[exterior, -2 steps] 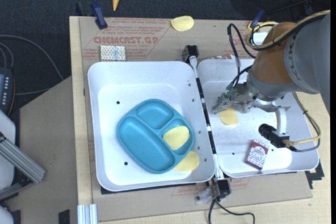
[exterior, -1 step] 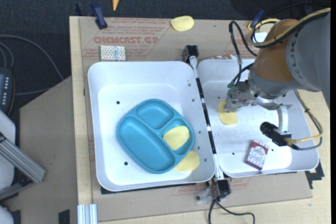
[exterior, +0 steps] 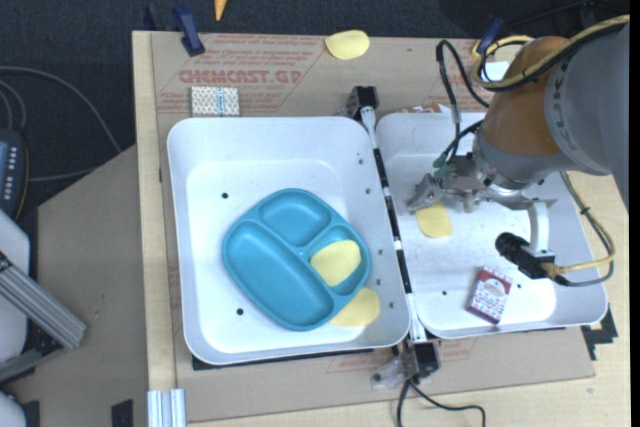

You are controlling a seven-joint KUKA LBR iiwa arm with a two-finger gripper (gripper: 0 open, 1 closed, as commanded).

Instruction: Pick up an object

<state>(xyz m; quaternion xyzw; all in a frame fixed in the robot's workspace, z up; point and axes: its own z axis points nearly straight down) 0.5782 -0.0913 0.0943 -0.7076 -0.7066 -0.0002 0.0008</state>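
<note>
The jaws [exterior: 432, 196] hang low in the right bin [exterior: 560, 310], at its left side, and from this slant I cannot tell whether they are spread or pressed together. Just below them, touching or nearly so, lies a small yellow piece [exterior: 435, 223] on the bin floor; it looks like the thing being gone for. Nothing can be seen pinched in the jaws.

To do this step well, the jaws should come down squarely astride the yellow piece, not beside it. It looks flat and thin, so they probably need to reach right to the bin floor before closing, or they will slide over the top. A slow, straight lift would then show whether it has come away.

Nearer in the same bin lies a small red packet [exterior: 490, 295], well apart and out of the way. In the left bin [exterior: 200, 215] sits a blue tray [exterior: 275, 265] holding a second yellow piece [exterior: 337, 260], with a third [exterior: 357, 310] just beside the tray's near edge.
</note>
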